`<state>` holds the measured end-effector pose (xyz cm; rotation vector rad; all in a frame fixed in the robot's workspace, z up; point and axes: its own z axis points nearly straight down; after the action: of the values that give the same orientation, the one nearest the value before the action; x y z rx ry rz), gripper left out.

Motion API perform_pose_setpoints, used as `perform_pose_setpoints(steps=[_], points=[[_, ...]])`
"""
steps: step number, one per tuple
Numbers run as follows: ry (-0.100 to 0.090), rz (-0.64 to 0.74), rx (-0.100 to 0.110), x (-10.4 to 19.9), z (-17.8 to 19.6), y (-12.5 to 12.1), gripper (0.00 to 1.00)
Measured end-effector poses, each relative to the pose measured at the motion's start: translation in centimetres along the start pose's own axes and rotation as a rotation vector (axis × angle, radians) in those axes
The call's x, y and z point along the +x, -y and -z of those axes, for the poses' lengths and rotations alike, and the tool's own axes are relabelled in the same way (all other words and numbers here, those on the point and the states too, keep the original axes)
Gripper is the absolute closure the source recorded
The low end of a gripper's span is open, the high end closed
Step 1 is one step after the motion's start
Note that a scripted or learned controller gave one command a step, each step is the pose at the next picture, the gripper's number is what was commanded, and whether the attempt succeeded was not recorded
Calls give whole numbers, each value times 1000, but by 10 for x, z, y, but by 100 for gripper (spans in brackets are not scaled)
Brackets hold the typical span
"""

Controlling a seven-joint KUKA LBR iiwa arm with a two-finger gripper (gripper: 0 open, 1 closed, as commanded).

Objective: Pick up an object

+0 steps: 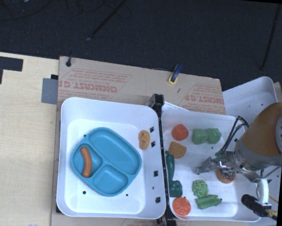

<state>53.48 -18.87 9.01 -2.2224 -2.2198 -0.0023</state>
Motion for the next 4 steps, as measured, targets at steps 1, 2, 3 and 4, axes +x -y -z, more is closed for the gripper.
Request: perform_pose_setpoints(steps=[1, 2, 3, 4], points=[[14, -5, -12, -5, 13, -2, 100], [2, 1, -1, -8, 76, -4, 100], [3, 1, -4, -15, 135, -11, 100], [1, 3, 2, -16, 137, -11, 100]])
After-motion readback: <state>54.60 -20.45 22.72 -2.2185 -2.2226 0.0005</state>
